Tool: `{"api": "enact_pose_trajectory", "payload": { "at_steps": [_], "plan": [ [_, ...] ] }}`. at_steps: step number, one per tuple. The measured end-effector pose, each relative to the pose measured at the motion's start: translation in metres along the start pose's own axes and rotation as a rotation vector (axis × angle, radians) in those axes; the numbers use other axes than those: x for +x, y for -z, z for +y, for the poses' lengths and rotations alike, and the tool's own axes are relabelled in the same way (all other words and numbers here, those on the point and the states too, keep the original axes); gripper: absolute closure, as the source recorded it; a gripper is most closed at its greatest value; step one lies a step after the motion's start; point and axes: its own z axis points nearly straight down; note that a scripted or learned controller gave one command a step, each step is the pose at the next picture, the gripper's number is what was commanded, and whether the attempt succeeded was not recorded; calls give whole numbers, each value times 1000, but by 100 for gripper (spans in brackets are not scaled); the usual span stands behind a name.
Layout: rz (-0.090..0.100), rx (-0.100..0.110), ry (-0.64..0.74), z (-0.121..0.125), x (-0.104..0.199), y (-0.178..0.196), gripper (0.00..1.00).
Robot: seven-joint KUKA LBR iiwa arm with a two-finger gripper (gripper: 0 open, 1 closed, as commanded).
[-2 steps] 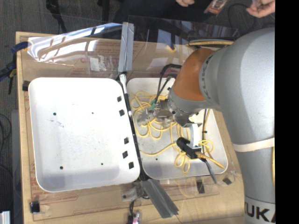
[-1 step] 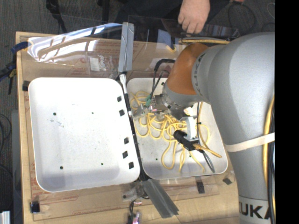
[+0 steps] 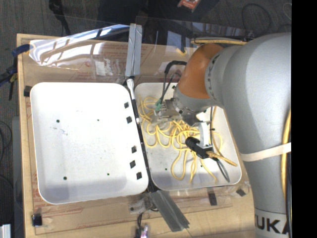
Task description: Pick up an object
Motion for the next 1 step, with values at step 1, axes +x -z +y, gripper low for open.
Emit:
{"api": "enact_pose_trajectory", "payload": {
  "at_steps": [1],
  "plan": [
    [0,0,0,0,0,0,0]
  ]
}}
